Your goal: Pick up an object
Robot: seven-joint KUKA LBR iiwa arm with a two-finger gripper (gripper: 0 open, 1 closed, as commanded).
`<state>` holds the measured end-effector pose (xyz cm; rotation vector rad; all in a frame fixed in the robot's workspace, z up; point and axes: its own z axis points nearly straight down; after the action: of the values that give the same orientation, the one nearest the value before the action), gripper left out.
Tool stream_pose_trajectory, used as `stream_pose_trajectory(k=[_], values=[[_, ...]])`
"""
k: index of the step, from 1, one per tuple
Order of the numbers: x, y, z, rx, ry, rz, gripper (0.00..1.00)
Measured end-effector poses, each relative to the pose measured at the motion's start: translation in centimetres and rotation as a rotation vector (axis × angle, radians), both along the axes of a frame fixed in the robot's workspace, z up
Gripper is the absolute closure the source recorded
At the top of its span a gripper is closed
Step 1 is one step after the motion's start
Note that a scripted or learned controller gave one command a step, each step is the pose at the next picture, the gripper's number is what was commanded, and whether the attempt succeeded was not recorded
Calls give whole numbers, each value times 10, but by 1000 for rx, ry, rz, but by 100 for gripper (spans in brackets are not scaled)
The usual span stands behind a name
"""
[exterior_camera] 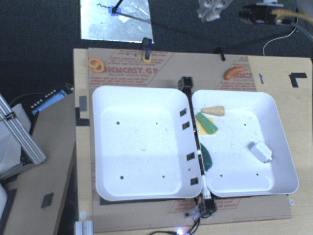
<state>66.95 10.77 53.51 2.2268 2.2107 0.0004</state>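
The end effector (213, 6) hangs at the top of the view, well above the bins; whether it is spread or pressed together cannot be told. Well below it, in the right bin (279, 126), lie a green block (207, 123), a tan cone-shaped piece (214, 110) and a white block (261, 152).

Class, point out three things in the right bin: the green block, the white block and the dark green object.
green block (206, 123), camera view, its middle
white block (261, 152), camera view, top face
dark green object (205, 158), camera view, its middle
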Motion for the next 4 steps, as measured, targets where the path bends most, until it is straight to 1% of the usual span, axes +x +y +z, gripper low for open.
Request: stream_pose_trajectory(k=[1,3,4], values=[[-1,-107,-3,-1,1,-2,100],[-17,-91,0,2,0,11,100],[-31,-87,0,2,1,10,100]])
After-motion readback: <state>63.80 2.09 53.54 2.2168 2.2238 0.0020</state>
